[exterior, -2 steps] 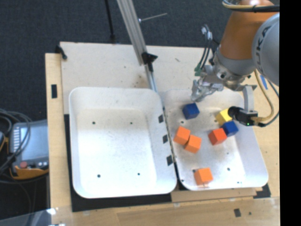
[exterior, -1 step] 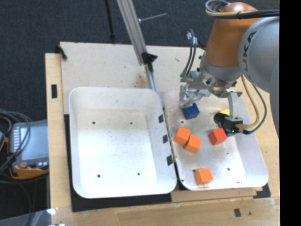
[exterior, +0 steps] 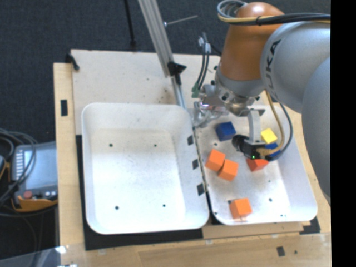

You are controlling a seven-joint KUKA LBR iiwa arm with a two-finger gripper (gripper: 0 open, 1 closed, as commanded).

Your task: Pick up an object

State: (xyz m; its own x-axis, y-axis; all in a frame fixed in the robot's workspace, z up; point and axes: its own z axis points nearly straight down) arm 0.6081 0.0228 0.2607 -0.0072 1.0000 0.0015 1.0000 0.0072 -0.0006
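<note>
I see claw (exterior: 207, 114) low at right bin (exterior: 295, 199) far edge, near blue cube (exterior: 225, 130). Can't tell claw state. Nothing lifted; grasp and lift remain, I judge.

This is a robotics lab or test room, not a home or shop. A plain wooden bench (exterior: 62, 149) stands on dark carpet (exterior: 33, 21) and carries two shallow white bins (exterior: 92, 115) side by side, the right one holding small coloured blocks (exterior: 222, 166) of the sort used for practice. A large grey and orange industrial arm (exterior: 261, 43) reaches in from the right, with loose cables looping around its wrist. A slanted aluminium rail (exterior: 158, 38) rises from the far side of the bench. On the floor at the left lies a handheld control unit (exterior: 33, 174) with its cable.
</note>
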